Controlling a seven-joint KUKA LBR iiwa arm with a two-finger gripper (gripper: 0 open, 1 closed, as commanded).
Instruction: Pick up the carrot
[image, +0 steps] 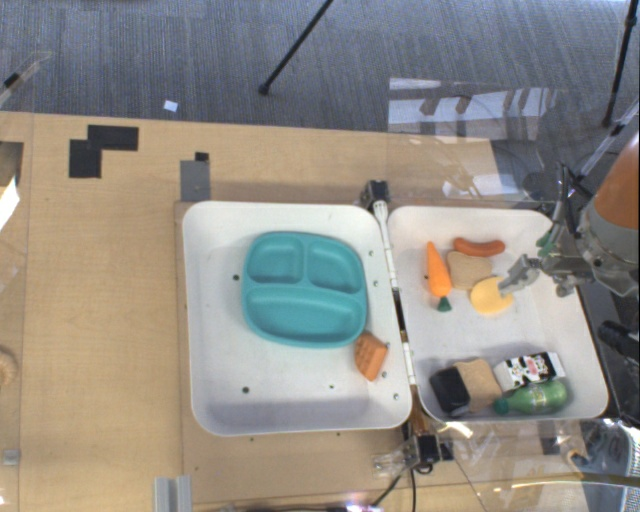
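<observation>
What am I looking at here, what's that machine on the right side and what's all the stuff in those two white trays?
This is one camera fixed above a workbench, looking down at a slant. The machine is a robot arm reaching in from the right; its gripper, a two-finger claw, hangs over the right bin near a round yellow piece. I see nothing held in it.

The right bin holds toy food: the carrot it is meant to pick up, orange with a green tip, a sausage, a tan slice, plus a black block, a small carton and a green bottle along the near edge.

The left bin holds a teal divided plate and an orange-brown piece beside it.
</observation>
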